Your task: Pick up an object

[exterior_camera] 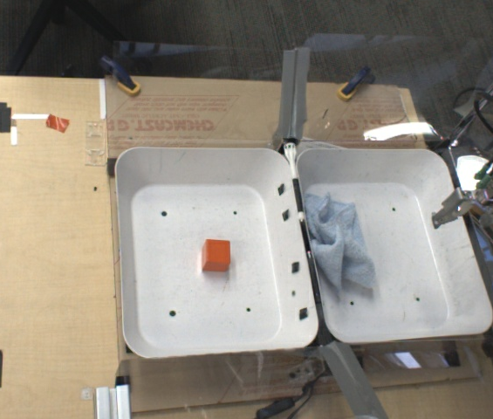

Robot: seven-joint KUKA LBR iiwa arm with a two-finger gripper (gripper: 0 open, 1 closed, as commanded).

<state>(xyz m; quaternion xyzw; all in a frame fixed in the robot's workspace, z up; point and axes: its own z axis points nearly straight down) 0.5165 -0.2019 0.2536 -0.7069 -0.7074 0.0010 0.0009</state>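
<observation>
Camera view, everything placed relative to the left bin:

Left bin [141,168]: sitting on the bench, butting up against the right bin [455,321] along a shared middle edge.

Orange block [216,255]: lying flat on the left bin's floor, pretty much dead center, nothing touching it.

Blue-grey cloth [340,241]: sitting crumpled in the right bin, bunched up right against the wall closest to the left bin.

Gripper [448,213]: hanging way over past the far side of the right bin, well apart from the left bin and the block. Honestly can't tell if the fingers are spread or pressed together, it's too small and cluttered there. Nothing is showing between them.

Yellow clamps [124,82]: gripping the cardboard just behind the left bin.
</observation>
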